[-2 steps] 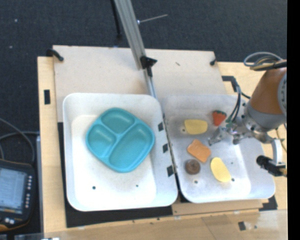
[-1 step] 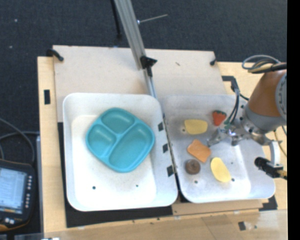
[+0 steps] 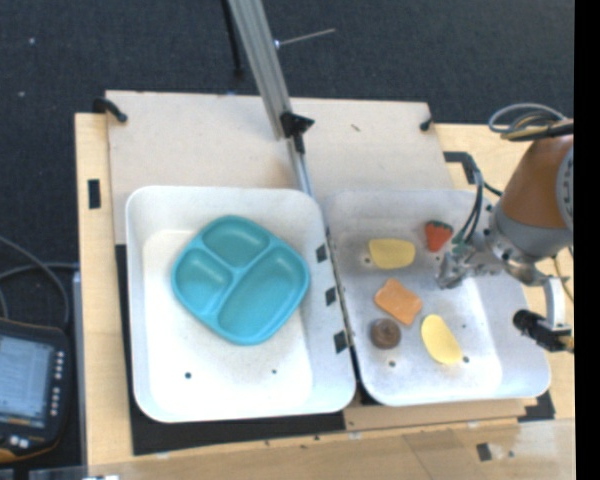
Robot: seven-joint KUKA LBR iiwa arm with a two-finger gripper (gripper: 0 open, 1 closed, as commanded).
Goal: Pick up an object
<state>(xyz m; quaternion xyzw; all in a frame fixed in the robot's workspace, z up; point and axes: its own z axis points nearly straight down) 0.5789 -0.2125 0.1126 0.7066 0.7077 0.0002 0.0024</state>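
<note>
Hovering low in the right bin, the pincer has no object picked yet; whether it is released or clenched, I cannot tell. The strawberry lies just behind it, the orange block just to its left.

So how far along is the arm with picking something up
Nothing looks lifted yet: the round brown piece, orange block and two yellow pieces lie in the right white bin. The gripper hangs low beside the small red piece. Grasping and lifting remain.
</note>
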